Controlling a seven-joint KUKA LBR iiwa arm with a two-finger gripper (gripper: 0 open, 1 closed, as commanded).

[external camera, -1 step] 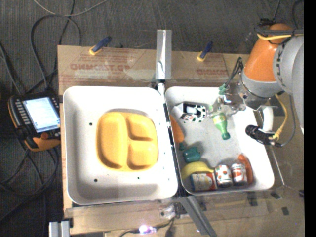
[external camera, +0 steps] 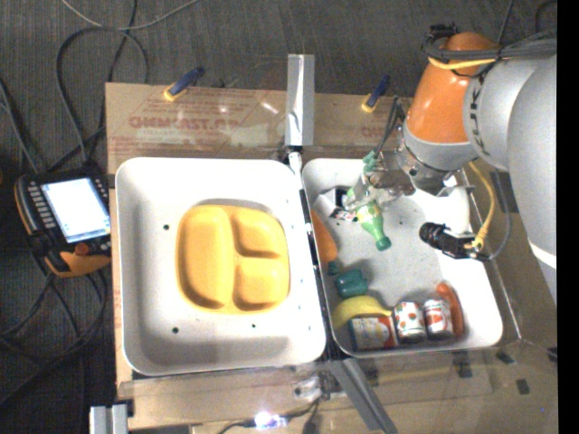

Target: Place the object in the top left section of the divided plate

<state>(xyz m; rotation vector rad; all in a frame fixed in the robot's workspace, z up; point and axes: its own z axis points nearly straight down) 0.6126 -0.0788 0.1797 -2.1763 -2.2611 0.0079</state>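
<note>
Arm (external camera: pixel 507 89) overhead; fingers (external camera: pixel 371 188) pinching green bottle (external camera: pixel 374 220), above right bin (external camera: pixel 479 333); divided plate (external camera: pixel 233 256) left.

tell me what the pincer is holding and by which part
It looks like the pincer holds the green bottle by its upper, wider end, the neck pointing down over the right bin. The exact contact is hard to make out.

I can't make out the tool's (external camera: pixel 375 188) fingers behind the wrist; the arm (external camera: pixel 507 89) runs off the right edge, and the can (external camera: pixel 409 322) labels are too small to read.
</note>
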